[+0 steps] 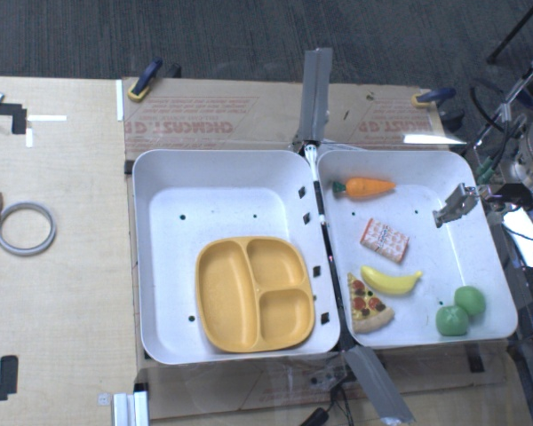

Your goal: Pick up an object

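1. Left bin point(160, 185): one yellow plate point(254, 293), three compartments, at 6 o'clock.
2. Right bin point(480, 238): one carrot point(366, 186) at 11, one box point(385, 240) at centre, one banana point(391, 280), one pizza slice point(368, 303) at 7, two green balls point(460, 311) at 5.
3. Box (probably light, stiff): grip its long flat sides.
4. Gripper point(455, 206) at 2; can't tell if the jaws are parted; nothing seen between them.

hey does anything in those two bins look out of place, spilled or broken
Nothing stands out. The yellow divided plate lies flat in the left bin; the carrot, red packet, banana, pizza slice and green pieces lie apart, intact, in the right bin.
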You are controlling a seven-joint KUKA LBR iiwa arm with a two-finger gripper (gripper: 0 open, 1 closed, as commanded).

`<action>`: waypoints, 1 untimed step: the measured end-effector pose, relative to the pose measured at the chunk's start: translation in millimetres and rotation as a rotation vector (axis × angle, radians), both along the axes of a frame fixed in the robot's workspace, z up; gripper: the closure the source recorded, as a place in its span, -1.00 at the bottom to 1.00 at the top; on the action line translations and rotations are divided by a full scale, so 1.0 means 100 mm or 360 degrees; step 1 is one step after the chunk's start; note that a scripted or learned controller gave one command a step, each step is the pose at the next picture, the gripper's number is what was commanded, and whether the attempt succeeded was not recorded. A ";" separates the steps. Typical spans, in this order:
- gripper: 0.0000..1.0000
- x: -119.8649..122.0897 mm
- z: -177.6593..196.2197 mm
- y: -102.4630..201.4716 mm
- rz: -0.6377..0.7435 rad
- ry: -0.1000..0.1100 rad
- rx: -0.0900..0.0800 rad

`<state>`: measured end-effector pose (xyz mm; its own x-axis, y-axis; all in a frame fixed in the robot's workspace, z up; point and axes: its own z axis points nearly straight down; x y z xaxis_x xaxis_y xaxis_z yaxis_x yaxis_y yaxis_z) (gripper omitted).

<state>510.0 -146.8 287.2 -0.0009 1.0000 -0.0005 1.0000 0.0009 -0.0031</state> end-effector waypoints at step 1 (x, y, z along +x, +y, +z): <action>1.00 0.01 0.08 0.00 0.0000 0.0002 -0.0001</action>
